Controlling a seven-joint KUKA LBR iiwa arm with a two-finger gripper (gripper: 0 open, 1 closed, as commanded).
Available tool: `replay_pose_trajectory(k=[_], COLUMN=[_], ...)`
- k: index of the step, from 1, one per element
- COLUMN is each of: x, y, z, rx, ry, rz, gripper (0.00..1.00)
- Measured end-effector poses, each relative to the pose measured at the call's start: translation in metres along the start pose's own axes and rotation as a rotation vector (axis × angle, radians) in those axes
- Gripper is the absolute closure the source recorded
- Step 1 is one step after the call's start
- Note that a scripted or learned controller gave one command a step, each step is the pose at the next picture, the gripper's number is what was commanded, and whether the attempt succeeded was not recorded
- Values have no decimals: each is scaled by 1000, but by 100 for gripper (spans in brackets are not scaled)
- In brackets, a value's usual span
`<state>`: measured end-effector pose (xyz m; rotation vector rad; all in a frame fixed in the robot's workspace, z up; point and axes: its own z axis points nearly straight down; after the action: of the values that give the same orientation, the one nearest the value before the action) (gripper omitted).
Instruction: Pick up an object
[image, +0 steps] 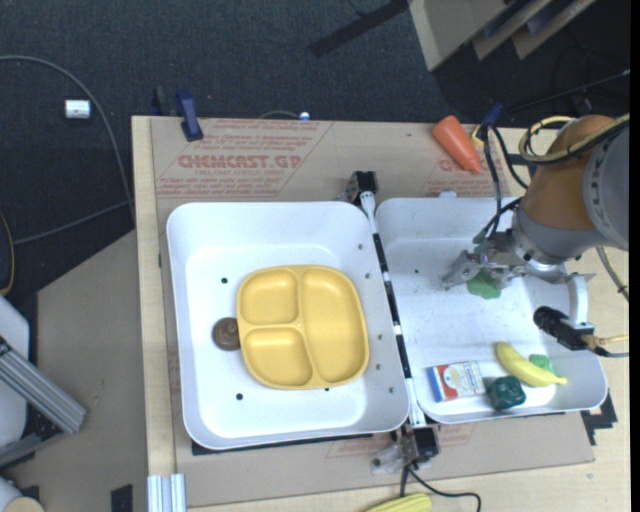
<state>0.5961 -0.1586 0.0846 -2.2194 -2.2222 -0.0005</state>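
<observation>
The arm comes in from the right, its orange band above the wrist, and the hand (484, 272) is down in the right bin (425, 225), low over its upper half. A small green object (486, 288) lies right at the fingertips, touching or almost touching them. The metal fingers splay out to the left of it, but from here I cannot tell whether they are spread or clenched, nor whether the green piece is truly between them.

Along the near edge of the same bin lie a yellow banana (527, 365), a dark green block (505, 393) and a small printed card (456, 381), close together and well apart from the hand.

In the left bin (200, 240) sits a yellow divided plate (300, 325), with a small brown round thing (226, 333) just beside its left edge. An orange carrot-like piece (458, 143) rests on the table beyond the bins.
</observation>
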Motion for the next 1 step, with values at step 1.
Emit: replay_pose_trajectory(k=[1], x=[-45], y=[47], z=[-54], rx=[-4], ry=[-3], rz=[1], gripper=[0])
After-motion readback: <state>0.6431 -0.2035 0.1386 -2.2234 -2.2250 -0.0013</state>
